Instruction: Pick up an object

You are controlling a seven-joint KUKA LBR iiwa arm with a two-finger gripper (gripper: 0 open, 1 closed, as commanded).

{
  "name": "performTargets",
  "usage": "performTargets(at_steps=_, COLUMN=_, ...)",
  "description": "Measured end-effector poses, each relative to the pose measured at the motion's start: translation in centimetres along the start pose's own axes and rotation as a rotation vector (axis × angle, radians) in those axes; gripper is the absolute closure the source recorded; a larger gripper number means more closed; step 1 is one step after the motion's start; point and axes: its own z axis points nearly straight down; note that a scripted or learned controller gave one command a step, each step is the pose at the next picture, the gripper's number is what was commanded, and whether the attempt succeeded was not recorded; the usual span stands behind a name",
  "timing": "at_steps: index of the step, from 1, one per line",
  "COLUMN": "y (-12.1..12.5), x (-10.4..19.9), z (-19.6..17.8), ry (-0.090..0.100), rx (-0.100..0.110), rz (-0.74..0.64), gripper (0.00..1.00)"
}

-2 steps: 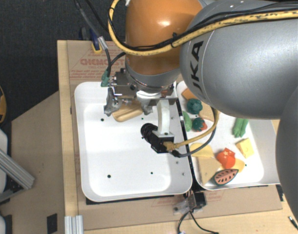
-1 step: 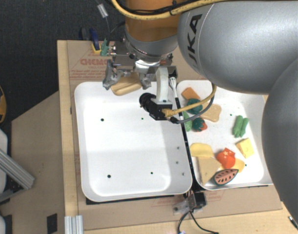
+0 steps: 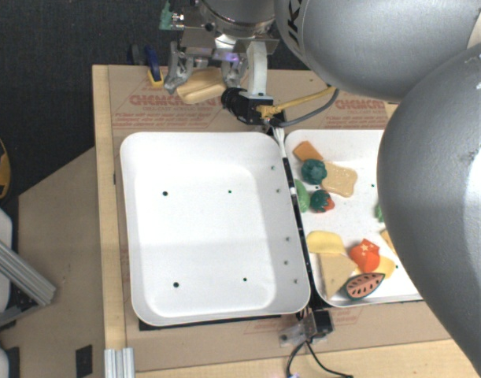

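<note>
The pincer (image 3: 202, 75) hangs at the twelve o'clock side of the scene, above the far edge of the left bin (image 3: 146, 164), and a pale, bread-like piece (image 3: 199, 90) sits between its two fingers, so it looks closed narrow on that piece. The piece is held clear of the bin floor, over the cardboard-coloured bench (image 3: 106, 116) just beyond the bin's far rim. The left bin has nothing lying in it, while the right bin (image 3: 358, 136), at three o'clock, carries the rest: an orange wedge (image 3: 307, 150), a dark green lump (image 3: 313, 171), a tan slice (image 3: 342, 180), a small red and green piece (image 3: 321, 201), a yellow piece (image 3: 325, 242), a red piece (image 3: 364, 253) and a brown oval one (image 3: 364, 285). With the piece apparently in hand, the pick seems nearly done, and doing it well now means keeping the grip steady. The piece appears to sit toward the tips of the fingers, so I judge that a quick swing could shake it out; a slow, level carry with no sudden turn of the wrist is the safer course.
</note>
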Motion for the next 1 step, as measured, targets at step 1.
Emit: performTargets(at_steps=1, y=-8.57, x=-0.01, z=12.34, ry=-0.006, rx=0.027, rz=-0.001, gripper=1.0)
